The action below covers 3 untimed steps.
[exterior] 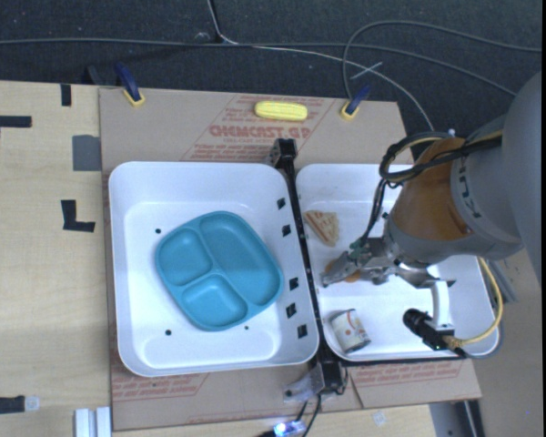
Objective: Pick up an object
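My gripper [338, 272] hangs low over the right bin [346, 178], its fingers pointing left toward the divider. A tan wedge-shaped piece [322, 227] lies just above it in the same bin, apart from the fingers. A small white and brown cylinder [348, 329] lies below the gripper near the bin's front wall. A blue divided plate [218, 269] rests in the left bin [132, 198]. Nothing shows between the fingers.
A yellow banana-like object [280, 110] lies on the cardboard behind the bins. Blue clamps [130, 86] hold the cardboard's back corners. Cables arc over the back. The arm's body covers the right half of the right bin.
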### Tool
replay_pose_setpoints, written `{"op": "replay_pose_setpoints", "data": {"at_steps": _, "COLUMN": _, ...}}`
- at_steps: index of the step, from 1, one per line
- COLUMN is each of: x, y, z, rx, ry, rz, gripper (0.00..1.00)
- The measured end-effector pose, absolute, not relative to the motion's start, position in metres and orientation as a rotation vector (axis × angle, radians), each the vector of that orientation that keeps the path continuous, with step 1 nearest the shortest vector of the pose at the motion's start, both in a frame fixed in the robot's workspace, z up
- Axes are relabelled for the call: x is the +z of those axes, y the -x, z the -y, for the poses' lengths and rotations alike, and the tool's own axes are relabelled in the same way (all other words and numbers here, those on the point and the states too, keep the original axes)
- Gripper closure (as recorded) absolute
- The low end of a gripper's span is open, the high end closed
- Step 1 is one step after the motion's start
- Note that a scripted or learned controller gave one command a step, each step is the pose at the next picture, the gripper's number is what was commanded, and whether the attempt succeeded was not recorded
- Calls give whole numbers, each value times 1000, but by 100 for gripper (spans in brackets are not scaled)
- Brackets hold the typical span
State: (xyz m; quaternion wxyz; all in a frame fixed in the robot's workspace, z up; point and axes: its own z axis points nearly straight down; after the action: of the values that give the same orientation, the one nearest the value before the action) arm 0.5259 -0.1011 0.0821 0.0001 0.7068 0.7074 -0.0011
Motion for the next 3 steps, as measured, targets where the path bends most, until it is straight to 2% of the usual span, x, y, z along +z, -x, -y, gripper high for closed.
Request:
{"op": "replay_pose_setpoints", "data": {"at_steps": 1, "x": 95, "y": -526, "z": 101, "rx": -1, "ry": -2220, "rz": -2221, "gripper": 100}}
{"op": "replay_pose_setpoints", "data": {"at_steps": 2, "x": 139, "y": -524, "z": 95, "rx": 2, "ry": -2219, "rz": -2222, "gripper": 100}}
{"op": "replay_pose_setpoints", "data": {"at_steps": 3, "x": 183, "y": -530, "z": 98, "rx": 3, "ry": -2218, "rz": -2221, "gripper": 100}}
